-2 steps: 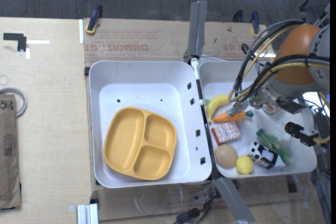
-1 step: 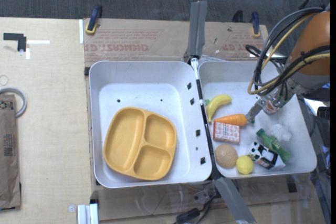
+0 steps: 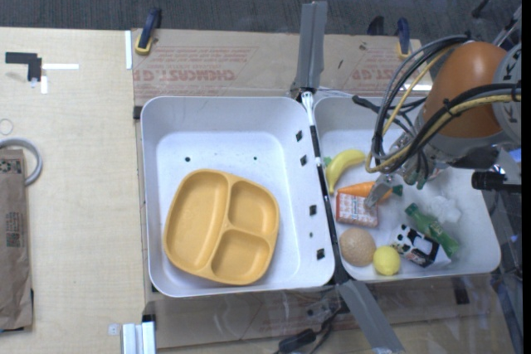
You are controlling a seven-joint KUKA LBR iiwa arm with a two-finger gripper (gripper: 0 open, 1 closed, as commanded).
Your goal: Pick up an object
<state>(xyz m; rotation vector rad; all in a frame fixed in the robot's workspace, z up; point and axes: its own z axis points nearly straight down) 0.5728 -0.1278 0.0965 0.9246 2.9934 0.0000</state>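
Gripper [image 3: 383,193] low in the right bin [image 3: 473,257], fingers on the smooth orange carrot [image 3: 358,189]; how far they are parted cannot be told. Curved glossy banana [image 3: 343,166] at 10 o'clock. Flat printed box [image 3: 357,210], rough tan ball [image 3: 357,246] and dimpled lemon [image 3: 386,260] around 6–7 o'clock. Moulded three-compartment yellow plate [image 3: 221,226] in the left bin [image 3: 166,128].
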